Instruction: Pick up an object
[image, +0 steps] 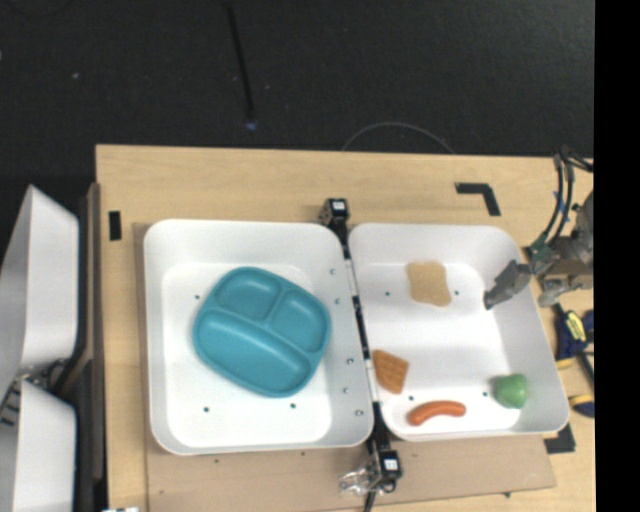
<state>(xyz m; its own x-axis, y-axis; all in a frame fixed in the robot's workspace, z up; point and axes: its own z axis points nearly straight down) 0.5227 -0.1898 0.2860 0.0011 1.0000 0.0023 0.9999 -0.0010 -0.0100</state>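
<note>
White plastic walls the right bin (470, 238), where toast (429, 283), waffle piece (390, 371), sausage (436, 411) and green pepper (510, 390) lie scattered for picking, the gripper (503, 285) poised over its right side, grasp unreadable.

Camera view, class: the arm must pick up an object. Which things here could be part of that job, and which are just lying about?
Part of the job:
gripper
tan bread slice
orange wedge
red sausage
green fruit
right bin

Just lying about:
blue divided plate
left bin
</note>
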